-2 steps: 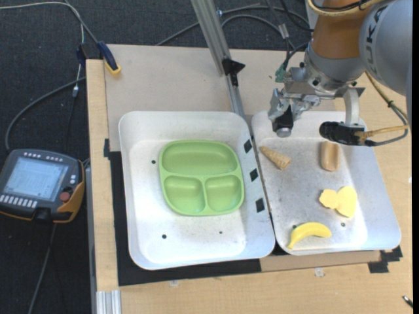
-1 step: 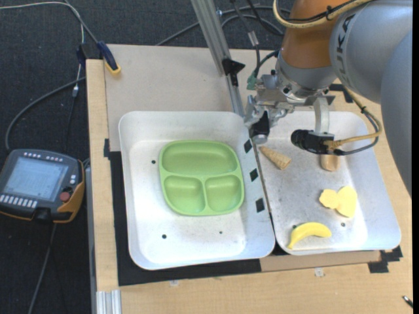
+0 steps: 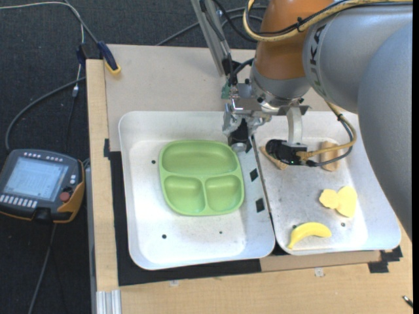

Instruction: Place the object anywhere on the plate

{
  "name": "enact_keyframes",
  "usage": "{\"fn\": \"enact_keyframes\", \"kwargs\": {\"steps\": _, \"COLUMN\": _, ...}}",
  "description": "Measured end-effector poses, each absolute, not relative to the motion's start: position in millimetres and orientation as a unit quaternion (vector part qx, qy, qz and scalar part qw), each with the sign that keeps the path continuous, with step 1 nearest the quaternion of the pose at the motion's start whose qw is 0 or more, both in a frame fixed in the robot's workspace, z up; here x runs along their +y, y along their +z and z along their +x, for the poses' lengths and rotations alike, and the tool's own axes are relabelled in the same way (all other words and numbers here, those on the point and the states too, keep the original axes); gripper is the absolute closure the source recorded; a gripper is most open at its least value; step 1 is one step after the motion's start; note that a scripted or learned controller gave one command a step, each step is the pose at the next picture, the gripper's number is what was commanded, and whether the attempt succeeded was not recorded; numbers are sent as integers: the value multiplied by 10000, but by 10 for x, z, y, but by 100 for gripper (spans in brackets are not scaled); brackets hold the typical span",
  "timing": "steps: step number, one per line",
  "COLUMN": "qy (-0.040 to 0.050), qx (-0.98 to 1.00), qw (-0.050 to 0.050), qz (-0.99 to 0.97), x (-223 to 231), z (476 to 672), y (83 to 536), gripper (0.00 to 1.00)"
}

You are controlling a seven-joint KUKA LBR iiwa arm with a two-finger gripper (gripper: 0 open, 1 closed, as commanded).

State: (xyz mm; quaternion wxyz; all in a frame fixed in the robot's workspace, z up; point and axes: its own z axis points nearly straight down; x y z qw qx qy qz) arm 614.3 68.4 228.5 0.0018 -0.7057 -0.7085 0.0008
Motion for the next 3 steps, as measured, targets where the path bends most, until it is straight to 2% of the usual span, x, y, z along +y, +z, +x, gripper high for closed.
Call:
{"fn": "enact_keyframes", "kwargs": {"steps": 1, "qy": 11, "qx": -7087, "qw": 21, "qz": -7055, "x": 1053, "z": 5935, "y": 2232, "gripper": 100}}
{"fn": "enact_keyframes", "kwargs": {"steps": 2, "qy": 11, "qx": -7070, "qw": 12, "qz": -7072, "x": 974, "z": 5904, "y": 2183, "gripper": 100}}
{"fn": "enact_keyframes", "kwargs": {"steps": 3, "qy": 7, "qx": -7072, "qw": 12, "qz": -7071, "x": 977, "z": 5905, "y": 2184, "gripper": 0}}
